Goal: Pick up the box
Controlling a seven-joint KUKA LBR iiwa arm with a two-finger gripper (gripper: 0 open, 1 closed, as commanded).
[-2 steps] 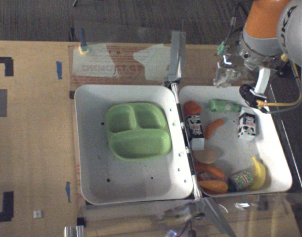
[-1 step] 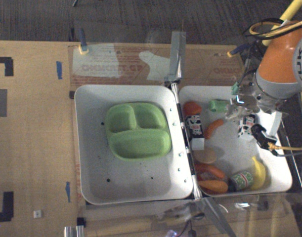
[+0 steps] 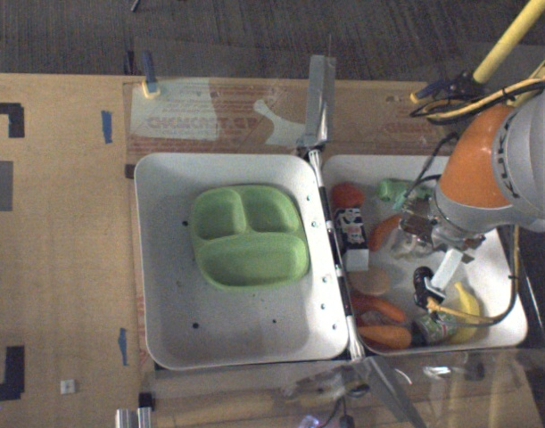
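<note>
Reaching in from the right of the frame, the grey arm [image 3: 499,172] with its orange band hangs over the right bin [image 3: 504,328]. The gripper [image 3: 415,224] sits low in the middle of that bin, and its spread is hidden beneath the wrist, so I cannot tell whether it is wide or narrow. The box [image 3: 352,234], small and dark with a white end, lies along the bin's left wall, just below a red round item [image 3: 346,194]. It lies left of the gripper and apart from it, with an orange piece [image 3: 383,233] between them. Two carrots [image 3: 383,324] and a banana [image 3: 469,306] lie along the bin's lower edge. A green divided plate [image 3: 250,236] rests in the left bin [image 3: 165,310].
</note>
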